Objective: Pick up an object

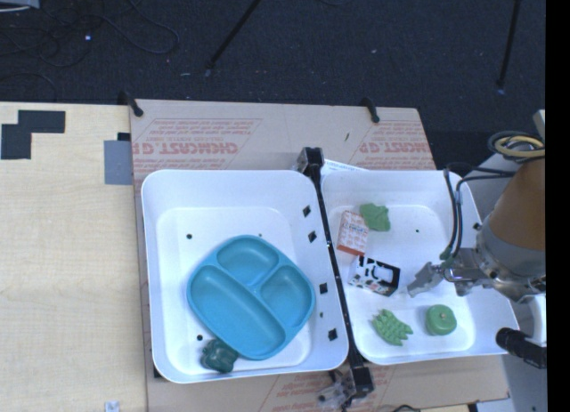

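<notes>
My gripper (443,278) hangs over the right bin (419,355), near its right side, on the grey arm with the orange band (527,210). Just below it lies a round green object (440,319), and to its left a black and white box (378,275). A green leafy toy (392,326) rests near the bin's front edge. A red and white packet (354,232) and a lumpy green item (375,217) sit toward the back. Nothing shows in the gripper's grasp.
The left bin (169,214) holds a blue divided plate (251,295) and a small dark green object (217,357) at its front left. A black divider (328,259) runs between the bins. Cardboard lies under both bins, with the wooden bench to the left.
</notes>
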You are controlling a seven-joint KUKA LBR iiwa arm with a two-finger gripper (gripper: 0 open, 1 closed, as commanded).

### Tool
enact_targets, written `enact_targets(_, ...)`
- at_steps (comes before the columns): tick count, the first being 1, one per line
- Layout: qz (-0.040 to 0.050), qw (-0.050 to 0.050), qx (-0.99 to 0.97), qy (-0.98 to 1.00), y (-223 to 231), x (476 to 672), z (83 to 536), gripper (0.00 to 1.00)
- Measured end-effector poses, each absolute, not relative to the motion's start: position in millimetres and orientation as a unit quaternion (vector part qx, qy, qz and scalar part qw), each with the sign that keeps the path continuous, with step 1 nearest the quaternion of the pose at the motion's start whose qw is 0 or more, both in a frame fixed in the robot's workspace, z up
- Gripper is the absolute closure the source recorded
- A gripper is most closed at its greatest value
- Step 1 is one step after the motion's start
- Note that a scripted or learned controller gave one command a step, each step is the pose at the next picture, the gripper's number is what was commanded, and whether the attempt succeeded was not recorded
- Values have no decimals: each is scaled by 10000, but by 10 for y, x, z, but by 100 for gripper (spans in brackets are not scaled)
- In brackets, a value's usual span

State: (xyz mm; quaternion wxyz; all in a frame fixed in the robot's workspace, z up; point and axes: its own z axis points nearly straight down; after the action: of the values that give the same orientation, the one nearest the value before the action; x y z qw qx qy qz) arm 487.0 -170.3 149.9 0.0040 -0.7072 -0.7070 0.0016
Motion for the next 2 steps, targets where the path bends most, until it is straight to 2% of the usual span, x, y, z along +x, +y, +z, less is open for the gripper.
enact_targets(1, 13, 36, -7073, -7069, -1754, 4815, 894, 0)
enact_targets(2, 6, 21, -7082, -7060, -1754, 4810, 875, 0)
